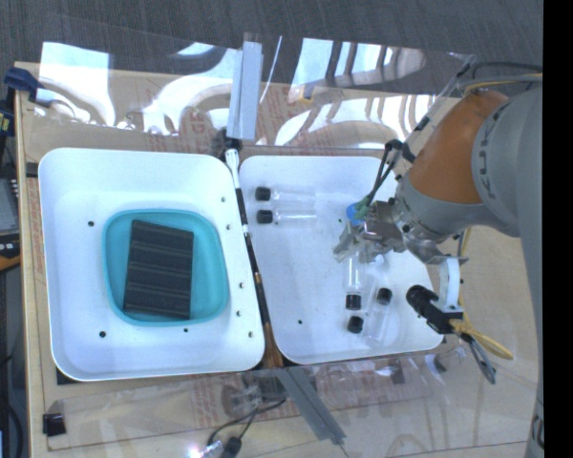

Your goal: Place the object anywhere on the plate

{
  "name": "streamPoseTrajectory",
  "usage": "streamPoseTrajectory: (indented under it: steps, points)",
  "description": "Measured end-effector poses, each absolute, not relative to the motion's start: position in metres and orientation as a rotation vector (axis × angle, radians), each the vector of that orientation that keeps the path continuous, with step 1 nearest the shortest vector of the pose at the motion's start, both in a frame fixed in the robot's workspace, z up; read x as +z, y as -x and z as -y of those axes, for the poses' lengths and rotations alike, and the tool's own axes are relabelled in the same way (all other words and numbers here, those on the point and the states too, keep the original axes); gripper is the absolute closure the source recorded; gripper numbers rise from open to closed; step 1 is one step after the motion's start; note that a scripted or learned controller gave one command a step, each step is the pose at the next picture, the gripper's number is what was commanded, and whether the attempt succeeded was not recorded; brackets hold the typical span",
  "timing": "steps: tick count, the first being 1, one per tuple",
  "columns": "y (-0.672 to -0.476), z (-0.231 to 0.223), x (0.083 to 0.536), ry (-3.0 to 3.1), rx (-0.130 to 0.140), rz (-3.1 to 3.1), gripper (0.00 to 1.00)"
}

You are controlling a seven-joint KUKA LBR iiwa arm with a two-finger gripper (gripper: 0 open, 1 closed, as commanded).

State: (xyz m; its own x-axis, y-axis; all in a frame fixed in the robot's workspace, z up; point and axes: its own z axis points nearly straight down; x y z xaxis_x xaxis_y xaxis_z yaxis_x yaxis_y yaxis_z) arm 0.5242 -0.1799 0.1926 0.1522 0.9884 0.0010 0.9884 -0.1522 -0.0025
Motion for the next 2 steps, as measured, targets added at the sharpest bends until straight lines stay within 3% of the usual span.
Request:
streamPoseTrajectory:
  steps: [1,2]
  points:
    - [-0.6,0.121,0.155,2.17,0.002,2.268,1.0]
    - [-0.577,0.066,0.192,2.042,0.003,2.382,1.0]
